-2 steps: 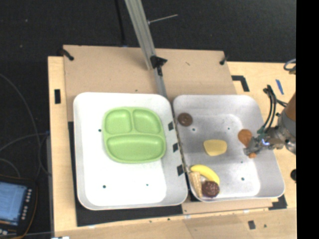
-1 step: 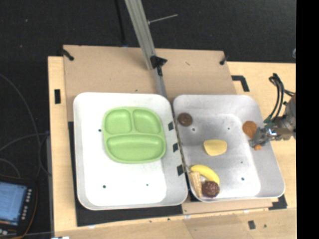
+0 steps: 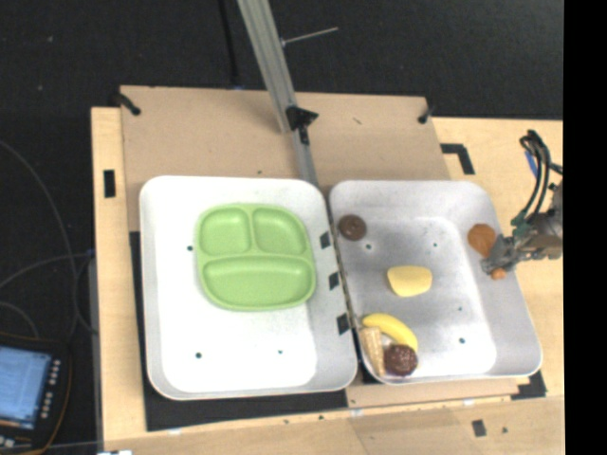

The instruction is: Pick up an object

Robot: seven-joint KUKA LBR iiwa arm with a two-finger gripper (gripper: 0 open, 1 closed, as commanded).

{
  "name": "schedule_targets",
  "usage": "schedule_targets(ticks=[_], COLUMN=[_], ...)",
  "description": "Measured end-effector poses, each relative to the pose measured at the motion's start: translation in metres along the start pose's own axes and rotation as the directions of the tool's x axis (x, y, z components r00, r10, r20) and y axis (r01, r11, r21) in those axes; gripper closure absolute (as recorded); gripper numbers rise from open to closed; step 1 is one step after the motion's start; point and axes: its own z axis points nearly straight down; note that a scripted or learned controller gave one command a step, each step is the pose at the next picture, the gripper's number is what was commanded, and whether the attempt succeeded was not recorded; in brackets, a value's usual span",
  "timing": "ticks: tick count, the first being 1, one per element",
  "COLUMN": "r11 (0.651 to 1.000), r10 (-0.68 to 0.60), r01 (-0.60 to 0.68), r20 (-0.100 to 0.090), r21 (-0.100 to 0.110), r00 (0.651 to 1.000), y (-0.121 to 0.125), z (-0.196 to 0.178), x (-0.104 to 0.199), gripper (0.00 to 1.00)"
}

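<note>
Hand sits at the right bin's right rim, just beside the orange-brown object; whether it is clenched, I can't tell. Nothing looks lifted yet: that piece lies in the bin, so the pick remains

Right bin: centre blocked by yellow piece. Near-left corner crowded by banana. Far edge open.

Single fixed overhead camera, angled down, bench and both bins
</note>
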Motion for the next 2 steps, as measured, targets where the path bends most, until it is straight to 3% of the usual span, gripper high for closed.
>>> schedule_targets(ticks=[2], r11=[1.000], r10=[-0.005], r01=[0.005], r20=[-0.003], r21=[0.002], r00=[1.000], y=[0.033], z=[-0.017], x=[0.106], gripper=[1.00])
